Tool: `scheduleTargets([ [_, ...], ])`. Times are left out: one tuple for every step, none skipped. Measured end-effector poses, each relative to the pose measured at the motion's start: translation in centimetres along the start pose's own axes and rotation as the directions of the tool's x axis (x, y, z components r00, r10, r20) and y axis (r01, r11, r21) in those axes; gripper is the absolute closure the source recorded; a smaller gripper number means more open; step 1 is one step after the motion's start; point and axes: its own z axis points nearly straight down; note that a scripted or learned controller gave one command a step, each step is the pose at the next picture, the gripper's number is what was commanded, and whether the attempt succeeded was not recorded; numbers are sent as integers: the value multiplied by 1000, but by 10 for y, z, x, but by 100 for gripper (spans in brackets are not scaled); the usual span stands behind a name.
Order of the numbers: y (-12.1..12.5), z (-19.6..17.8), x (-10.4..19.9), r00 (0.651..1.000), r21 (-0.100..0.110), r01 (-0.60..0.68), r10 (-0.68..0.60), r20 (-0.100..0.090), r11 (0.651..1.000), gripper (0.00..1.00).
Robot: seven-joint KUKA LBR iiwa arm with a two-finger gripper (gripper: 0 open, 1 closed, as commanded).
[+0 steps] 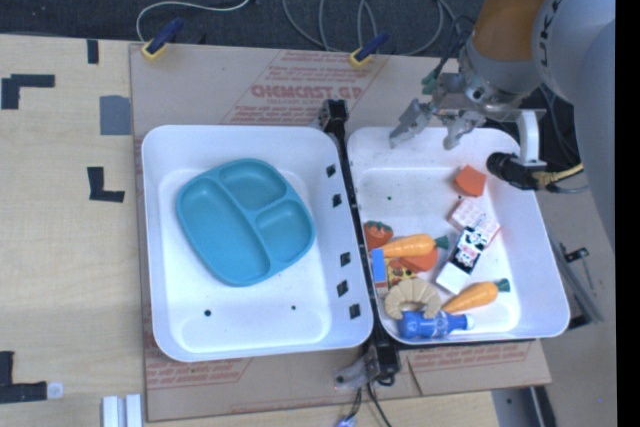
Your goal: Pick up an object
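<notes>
Toy objects crowd the right bin's [530, 245] near half, an orange block [470, 180] lying apart; the gripper [433, 127] hangs spread and empty above its far edge, apparently lining up a pick.

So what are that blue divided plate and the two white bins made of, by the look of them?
The blue plate looks like moulded plastic: one even colour, soft sheen, rounded dividers. The left bin and right bin seem thin, glossy white plastic with rounded rims, though that's a guess from looks.
</notes>
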Motion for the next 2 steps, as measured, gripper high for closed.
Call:
scheduleTargets([
  [-36,123,-80,1000,-2,0,0,0,1000,0],
  [-103,128,-97,1000,-9,-2,2,4,1000,0],
])
